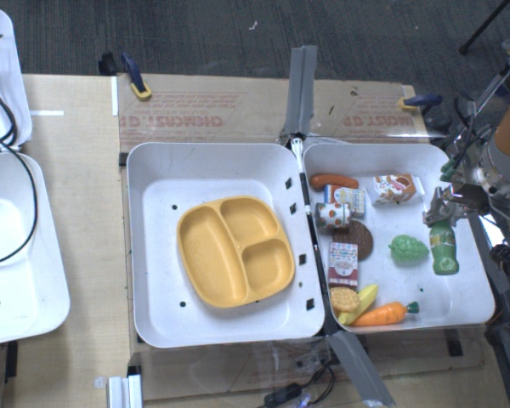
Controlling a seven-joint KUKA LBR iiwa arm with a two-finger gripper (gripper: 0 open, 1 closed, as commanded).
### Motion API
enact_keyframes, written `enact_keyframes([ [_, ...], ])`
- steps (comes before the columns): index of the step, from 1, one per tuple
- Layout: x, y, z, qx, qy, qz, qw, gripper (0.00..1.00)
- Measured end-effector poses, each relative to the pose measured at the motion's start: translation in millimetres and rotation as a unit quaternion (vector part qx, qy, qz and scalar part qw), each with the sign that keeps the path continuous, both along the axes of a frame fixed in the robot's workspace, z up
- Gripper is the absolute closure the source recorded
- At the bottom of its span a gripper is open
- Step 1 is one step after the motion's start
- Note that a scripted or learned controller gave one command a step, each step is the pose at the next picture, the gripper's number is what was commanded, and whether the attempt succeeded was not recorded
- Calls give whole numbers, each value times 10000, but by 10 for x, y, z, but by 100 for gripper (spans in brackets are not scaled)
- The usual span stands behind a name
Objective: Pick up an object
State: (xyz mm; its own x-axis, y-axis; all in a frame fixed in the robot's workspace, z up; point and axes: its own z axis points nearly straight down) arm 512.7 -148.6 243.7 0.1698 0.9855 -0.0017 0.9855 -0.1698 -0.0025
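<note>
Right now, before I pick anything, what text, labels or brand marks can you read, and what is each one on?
"CHEMCM21" or similar, red print, upside down and hard to make out: cardboard sheet behind the bins.
Red-and-white carton: printed, too small to read.
Small can: label blurred.
Snack packet: print unreadable.
Green bottle under the claw: no legible label.

A pale wooden table (85,228) stood on dark carpet (195,15). The left white bin (153,228) held a yellow three-compartment tray (235,250), lying flat and slightly turned near the bin's middle. Behind the bins, a brown cardboard sheet (212,109) with red print was pinned to the table's far edge by a blue-handled clamp (134,76) at one end and a second clamp (421,102) at the other. A grey bar (301,92) ran back from the seam between the bins. Far left lay a white tub (17,262) with a black cable (21,168) looped over it.
</note>
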Motion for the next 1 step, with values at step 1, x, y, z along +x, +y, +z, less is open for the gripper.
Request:
enact_keyframes([
  [1,2,-5,79,-7,15,13,10000,100],
])
